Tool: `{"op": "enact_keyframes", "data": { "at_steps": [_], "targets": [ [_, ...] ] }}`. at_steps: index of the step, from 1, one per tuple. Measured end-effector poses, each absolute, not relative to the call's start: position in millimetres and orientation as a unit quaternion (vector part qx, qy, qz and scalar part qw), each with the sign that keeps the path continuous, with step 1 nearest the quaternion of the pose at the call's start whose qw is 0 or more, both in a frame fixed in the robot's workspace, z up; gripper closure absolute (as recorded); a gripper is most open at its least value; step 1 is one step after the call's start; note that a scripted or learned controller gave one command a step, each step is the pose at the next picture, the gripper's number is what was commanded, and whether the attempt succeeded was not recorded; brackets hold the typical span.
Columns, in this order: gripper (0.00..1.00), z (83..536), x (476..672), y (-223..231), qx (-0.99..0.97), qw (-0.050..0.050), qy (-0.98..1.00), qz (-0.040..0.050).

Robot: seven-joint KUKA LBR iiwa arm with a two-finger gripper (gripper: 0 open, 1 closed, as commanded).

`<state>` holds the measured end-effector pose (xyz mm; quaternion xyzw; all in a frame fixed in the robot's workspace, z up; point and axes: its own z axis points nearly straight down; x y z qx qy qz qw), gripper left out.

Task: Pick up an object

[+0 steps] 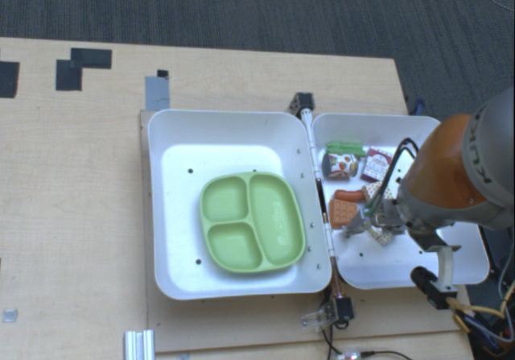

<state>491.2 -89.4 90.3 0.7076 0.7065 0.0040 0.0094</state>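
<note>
Bench front edge: lying nearest the camera, pale wood, carrying both bins.
Arm: reaching in from the right, its orange band hanging over the right bin.
Gripper: hovering low over the right bin's middle; how far it is opening, and whether it is gripping anything, cannot be told.
Orange waffle-like toy: lying just left of the gripper, touching or nearly so, its long side running towards the far wall.
Red sausage-like piece: lying just beyond it, long axis across the bin.
Small packets: sitting farther back, by the far wall.
Left bin: holding a green divided plate, well apart from the gripper.
Coming move, judged: shifting slightly left and descending on the nearest toy.
</note>
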Motion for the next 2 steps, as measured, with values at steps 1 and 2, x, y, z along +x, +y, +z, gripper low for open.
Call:
{"op": "enact_keyframes", "data": {
  "at_steps": [1,2],
  "targets": [
    [0.00,89.7,491.3,-89.3,0.708,0.010,0.706,0.0039],
    [0.00,89.7,491.3,-87.9,0.708,0.011,0.706,0.0035]
  ]
}}
